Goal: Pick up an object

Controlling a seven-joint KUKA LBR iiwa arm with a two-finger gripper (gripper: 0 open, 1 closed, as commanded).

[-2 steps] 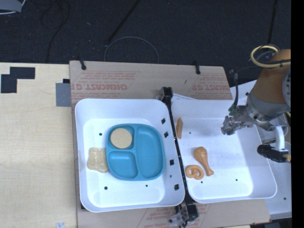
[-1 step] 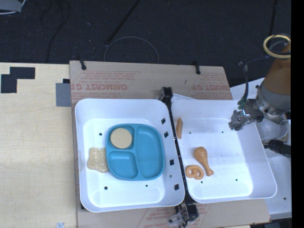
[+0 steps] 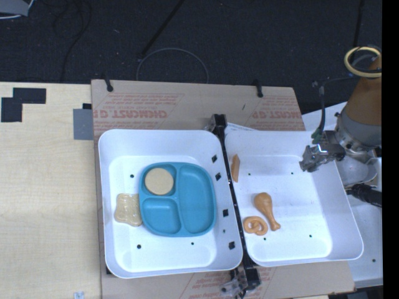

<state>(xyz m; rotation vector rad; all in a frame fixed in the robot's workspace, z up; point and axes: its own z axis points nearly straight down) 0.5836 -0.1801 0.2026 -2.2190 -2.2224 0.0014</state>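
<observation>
Two white bins [image 3: 118, 161], one blue tray [image 3: 187, 207], one cookie [image 3: 158, 180], one drumstick [image 3: 267, 208], one pretzel [image 3: 255, 225], tool [image 3: 310, 159] state unclear.

Pale wood-grain bench [image 3: 43, 192] fills the left side, marked with black tape patches [image 3: 22, 101] and a grey square [image 3: 82, 123]. Dark carpeted floor [image 3: 249, 30] beyond, crossed by loose black cables [image 3: 171, 58]. Lighting even, overhead.

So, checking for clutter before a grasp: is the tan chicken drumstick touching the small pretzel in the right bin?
Touching. The camera view shows the tan chicken drumstick's narrow end meeting the small pretzel's right edge, no white gap between.
</observation>
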